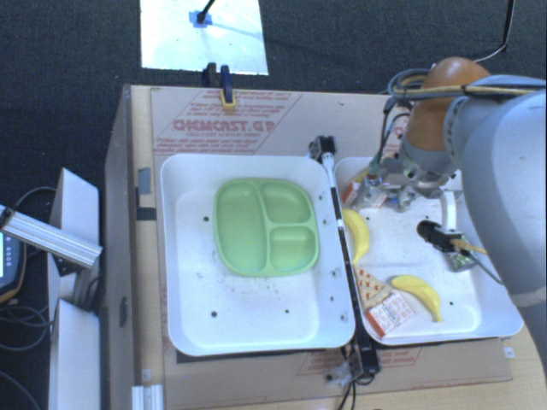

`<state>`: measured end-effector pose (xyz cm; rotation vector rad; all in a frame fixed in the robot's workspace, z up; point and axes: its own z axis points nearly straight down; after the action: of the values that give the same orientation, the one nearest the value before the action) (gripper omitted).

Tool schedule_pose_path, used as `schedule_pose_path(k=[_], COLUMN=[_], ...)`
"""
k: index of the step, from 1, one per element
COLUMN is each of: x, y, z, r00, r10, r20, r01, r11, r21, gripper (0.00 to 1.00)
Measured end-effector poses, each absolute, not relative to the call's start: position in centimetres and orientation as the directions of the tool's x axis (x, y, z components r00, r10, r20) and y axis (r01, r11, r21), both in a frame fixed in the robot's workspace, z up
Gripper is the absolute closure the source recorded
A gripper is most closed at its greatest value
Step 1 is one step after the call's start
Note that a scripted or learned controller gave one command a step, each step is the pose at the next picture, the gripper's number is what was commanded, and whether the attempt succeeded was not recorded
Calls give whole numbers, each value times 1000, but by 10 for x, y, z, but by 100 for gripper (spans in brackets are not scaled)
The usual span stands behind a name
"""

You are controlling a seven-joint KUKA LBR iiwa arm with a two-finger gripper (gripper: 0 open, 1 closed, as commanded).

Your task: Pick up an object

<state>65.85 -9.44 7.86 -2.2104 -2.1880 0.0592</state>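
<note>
Yellow bananas lie in the right bin (494, 321): one banana (357, 234) against its left wall, a second banana (419, 294) near the front edge. The hand (386, 191) hovers at the bin's far-left corner; its state cannot be determined.

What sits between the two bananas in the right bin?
In the camera view, a pizza-slice toy lies between the upper banana and the lower banana, with a red-and-white packet just below it.
</note>
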Motion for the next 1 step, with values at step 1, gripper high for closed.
schedule_pose_path(k=[1], x=[660], y=[-106], z=[78], r00=[5], r10=[1000], r20=[7], r01=[999], r11=[-4], r21=[-48], gripper=[0])
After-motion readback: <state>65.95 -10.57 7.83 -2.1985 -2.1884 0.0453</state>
